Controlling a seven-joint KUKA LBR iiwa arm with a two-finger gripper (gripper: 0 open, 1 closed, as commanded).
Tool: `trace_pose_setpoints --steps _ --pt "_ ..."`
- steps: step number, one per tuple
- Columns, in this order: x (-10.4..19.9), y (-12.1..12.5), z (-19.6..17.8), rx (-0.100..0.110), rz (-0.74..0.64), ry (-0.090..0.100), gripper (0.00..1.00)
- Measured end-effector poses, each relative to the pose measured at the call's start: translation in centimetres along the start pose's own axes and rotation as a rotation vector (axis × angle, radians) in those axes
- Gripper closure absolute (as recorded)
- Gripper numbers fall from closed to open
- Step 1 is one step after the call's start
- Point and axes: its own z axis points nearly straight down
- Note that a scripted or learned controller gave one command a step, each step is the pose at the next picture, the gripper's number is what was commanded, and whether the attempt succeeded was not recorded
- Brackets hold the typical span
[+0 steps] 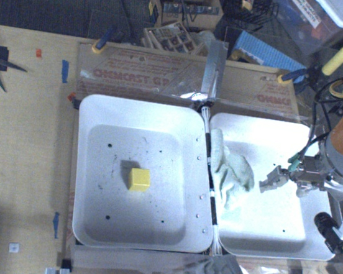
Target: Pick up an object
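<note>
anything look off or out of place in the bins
The pale cloth in the right bin lies crumpled against the divider, its upper end riding up on the rim by the left bin rather than lying flat. The yellow block sits squarely on the left bin's floor. Nothing looks spilled or broken.

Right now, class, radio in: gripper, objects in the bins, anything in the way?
Gripper over right bin, nothing between jaws. Pale cloth just beside it. Yellow block in left bin. Path unobstructed.

Bins [99, 117] glossy white plastic, left one scuffed; cloth [232, 172] soft, crumpled; block [139, 179] matt yellow; desk [20, 144] pale wood.
</note>
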Motion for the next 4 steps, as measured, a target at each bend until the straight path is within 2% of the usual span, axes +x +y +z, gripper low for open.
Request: trace_pose_setpoints --steps 1,2,3,4 --pt "-2.6 -0.6 -4.1 -0.005 -0.124 -0.002 0.0" --pt "-11.1 -0.8 0.8 -0.002 -0.108 -0.001 0.0" --pt "-12.4 -0.8 2.5 -0.001 0.073 0.0 0.0" --pt "-12.4 -0.8 2.5 -0.001 0.073 0.0 0.0"
